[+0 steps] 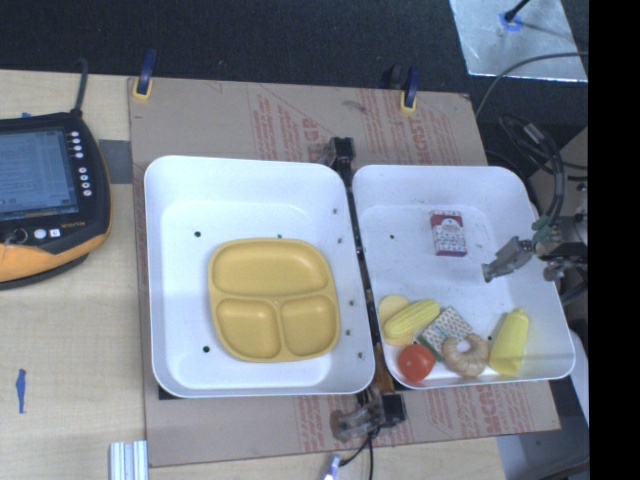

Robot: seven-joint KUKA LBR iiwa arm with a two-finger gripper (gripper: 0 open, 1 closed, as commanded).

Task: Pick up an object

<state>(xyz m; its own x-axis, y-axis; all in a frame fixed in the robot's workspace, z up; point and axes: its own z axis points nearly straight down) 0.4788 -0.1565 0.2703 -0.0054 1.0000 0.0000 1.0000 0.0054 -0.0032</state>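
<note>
Toys at the near edge of the right bin (500,183) come first: a red tomato (417,363) at about 7 o'clock in that bin, a pretzel (467,354) just beside it, a small patterned packet (448,326) behind them, a corn cob (412,317) and a pale lemon (392,306) touching it toward the middle wall, and a yellow bottle (509,340) at 5 o'clock. Farther back, near 12 o'clock, a small red box (449,234) lies alone, well apart from the others.

My claw (503,259) hangs at 3 o'clock in this bin, above a bare part of the white floor, between the red box and the yellow bottle. I cannot tell if it is spread or pressed together, and I see nothing in it.

At 9 o'clock on the surface (60,368), the left bin (175,193) carries a yellow divided plate (273,299), and a tablet (45,193) lies beside it.

So I judge the task is at its beginning: every object is lying down in the bins, none is lifted. What is left is to choose one, go down on it, close and raise it. The red box looks the easiest, because it is alone.
</note>
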